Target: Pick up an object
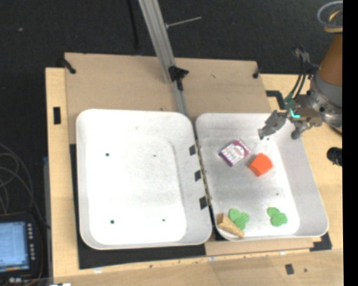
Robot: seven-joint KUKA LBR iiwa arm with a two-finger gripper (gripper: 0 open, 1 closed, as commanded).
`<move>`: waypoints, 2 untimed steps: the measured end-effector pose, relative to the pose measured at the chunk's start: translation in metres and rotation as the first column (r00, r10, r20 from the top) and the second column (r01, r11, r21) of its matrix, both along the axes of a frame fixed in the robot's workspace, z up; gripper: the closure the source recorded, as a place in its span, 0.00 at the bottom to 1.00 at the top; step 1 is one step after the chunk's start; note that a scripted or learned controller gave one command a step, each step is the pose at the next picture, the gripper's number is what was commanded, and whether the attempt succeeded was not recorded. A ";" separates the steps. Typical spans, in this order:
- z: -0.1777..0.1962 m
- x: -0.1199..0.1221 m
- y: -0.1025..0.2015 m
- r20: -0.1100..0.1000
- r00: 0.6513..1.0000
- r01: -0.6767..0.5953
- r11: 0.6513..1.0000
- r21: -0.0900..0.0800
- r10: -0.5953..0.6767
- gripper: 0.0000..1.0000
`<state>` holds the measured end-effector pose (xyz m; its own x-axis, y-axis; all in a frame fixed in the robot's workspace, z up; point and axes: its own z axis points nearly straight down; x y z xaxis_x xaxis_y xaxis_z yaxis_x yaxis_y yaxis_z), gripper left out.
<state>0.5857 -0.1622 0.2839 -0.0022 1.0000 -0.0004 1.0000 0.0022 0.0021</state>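
Nearest, along the front edge of the right shallow white bin (304, 177), lie a tan wedge-shaped piece (230, 224) touching a green lumpy toy (239, 218), and a second green lumpy toy (277, 217) well apart to the right. Farther back sit an orange cube (261, 164) and, just beside it, a purple-and-white small box (234, 152). Beyond, the two-finger gripper (284, 126) hovers over the bin's far right corner, fingers spread, pinching nothing. Beside it is the left white bin (137, 177).

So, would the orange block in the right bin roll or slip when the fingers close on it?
The orange block looks boxy with flat faces, so it probably slides rather than rolls. It seems rigid and likely light. It lies apart from the purple-and-white carton, so a nudge shouldn't disturb that.
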 end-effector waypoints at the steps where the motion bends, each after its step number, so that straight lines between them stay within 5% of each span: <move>1: -0.048 -0.007 -0.008 -0.005 1.000 0.003 1.000 -0.001 -0.003 0.00; 2: -0.111 -0.011 -0.007 -0.007 1.000 0.004 1.000 -0.001 -0.004 0.00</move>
